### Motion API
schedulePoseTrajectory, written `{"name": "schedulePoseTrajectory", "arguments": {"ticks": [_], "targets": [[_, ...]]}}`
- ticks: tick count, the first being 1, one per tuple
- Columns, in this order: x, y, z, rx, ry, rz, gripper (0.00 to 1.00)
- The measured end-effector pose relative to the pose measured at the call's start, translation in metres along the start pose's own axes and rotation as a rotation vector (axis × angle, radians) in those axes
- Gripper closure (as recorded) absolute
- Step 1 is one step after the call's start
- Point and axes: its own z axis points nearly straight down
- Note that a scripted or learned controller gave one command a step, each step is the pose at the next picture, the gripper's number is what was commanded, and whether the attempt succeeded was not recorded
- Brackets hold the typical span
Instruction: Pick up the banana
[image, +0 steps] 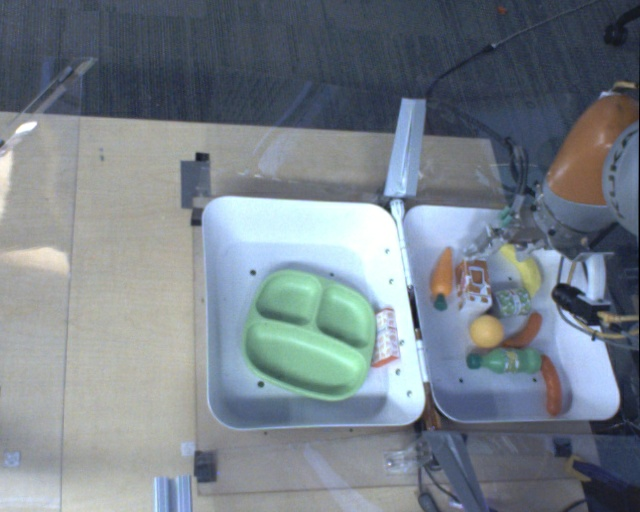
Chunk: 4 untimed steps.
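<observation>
Banana (524, 268) lies in the right bin (590, 400), in that bin's far half, a yellow shape partly covered by the gripper (510, 236) that hangs just above its far end. Whether the fingers are open or closed I cannot tell (the metal parts there blur together against the white wall). The grey arm (590, 165) with its orange band comes in over the bin's far right corner.

Beside the banana, toward the left bin (225, 300), lies a small red and white packet (474, 283), and beyond that a carrot (442, 276) close to the dividing wall. Just nearer the camera than the banana sits a small grey-green can (512, 301). Nearer still come an orange (486, 331), a reddish sausage (524, 330) touching it, a green bottle (508, 361) lying on its side, and another reddish sausage (552, 385) by the near right corner.

The left bin holds a green divided plate (310, 333), with a red and white sachet (386, 337) touching the plate's edge on the banana's side. Both bins rest on the pale wooden table (110, 300).
</observation>
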Motion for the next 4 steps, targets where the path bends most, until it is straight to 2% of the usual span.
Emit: {"name": "schedulePoseTrajectory", "arguments": {"ticks": [1,2,3,4], "targets": [[-0.025,-0.006,0.009,-0.011,0.003,-0.128,0.00],[-0.025,-0.001,-0.005,-0.022,0.000,-0.132,1.00],[0.022,0.041,-0.099,0.033,0.009,-0.062,1.00],[0.022,0.040,-0.099,0.034,0.009,-0.062,0.00]]}}
